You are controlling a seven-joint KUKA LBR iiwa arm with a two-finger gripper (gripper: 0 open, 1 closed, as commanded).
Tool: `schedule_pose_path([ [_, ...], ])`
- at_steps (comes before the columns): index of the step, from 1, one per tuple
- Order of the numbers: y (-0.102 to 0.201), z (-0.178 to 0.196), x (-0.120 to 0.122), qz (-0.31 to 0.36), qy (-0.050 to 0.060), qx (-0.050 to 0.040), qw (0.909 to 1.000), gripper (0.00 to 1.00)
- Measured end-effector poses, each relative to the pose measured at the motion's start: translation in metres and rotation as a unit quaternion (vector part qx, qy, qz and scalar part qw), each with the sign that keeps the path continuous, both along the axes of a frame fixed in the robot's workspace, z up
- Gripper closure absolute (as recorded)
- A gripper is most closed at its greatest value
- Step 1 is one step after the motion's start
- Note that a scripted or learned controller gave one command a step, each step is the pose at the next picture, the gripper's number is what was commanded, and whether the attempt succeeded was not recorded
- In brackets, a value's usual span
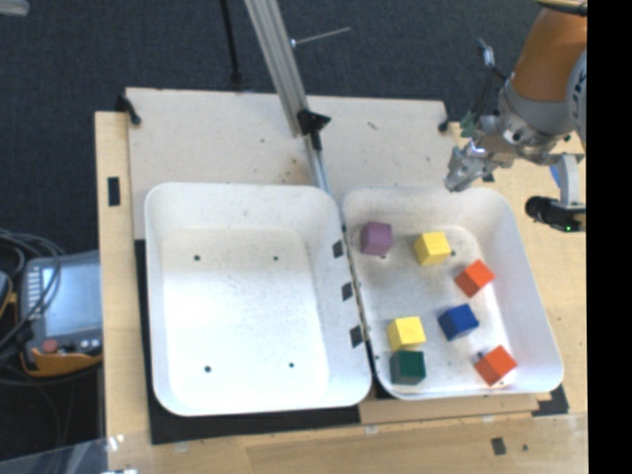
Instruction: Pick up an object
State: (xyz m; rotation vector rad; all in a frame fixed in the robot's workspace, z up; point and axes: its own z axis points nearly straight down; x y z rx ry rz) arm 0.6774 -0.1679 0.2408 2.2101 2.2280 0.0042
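Camera view | wooden bench (114, 265) | dark carpet floor (118, 28) | gripper (462, 173) opening: cannot tell

A: Right bin (513, 230), contents?
B: Seven blocks: purple block (376, 238), yellow block (432, 248), orange block (474, 277), blue block (457, 321), second yellow block (406, 332), green block (407, 366), second orange block (495, 364).
A: Left bin (158, 265)?
B: White, speckled.
A: Gripper (462, 173)?
B: Above the right bin's far rim, holding nothing.

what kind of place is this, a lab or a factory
Most likely a robotics lab test bench: two white bins on a wooden board, small coloured blocks such as the blue block, and a metal camera pole over dark carpet.
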Motion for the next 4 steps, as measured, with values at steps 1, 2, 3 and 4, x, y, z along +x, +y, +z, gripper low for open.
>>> schedule_pose_path([
  [1,0.049,-0.003,-0.001,-0.001,0.002,0.0003,1.0,1.0],
  [2,0.11,-0.003,-0.013,0.0,0.002,0.0008,1.0,1.0],
  [3,0.167,0.006,-0.024,0.0,0.002,0.0013,1.0,1.0],
  [4,0.225,-0.002,-0.034,0.0,0.003,0.0007,1.0,1.0],
])
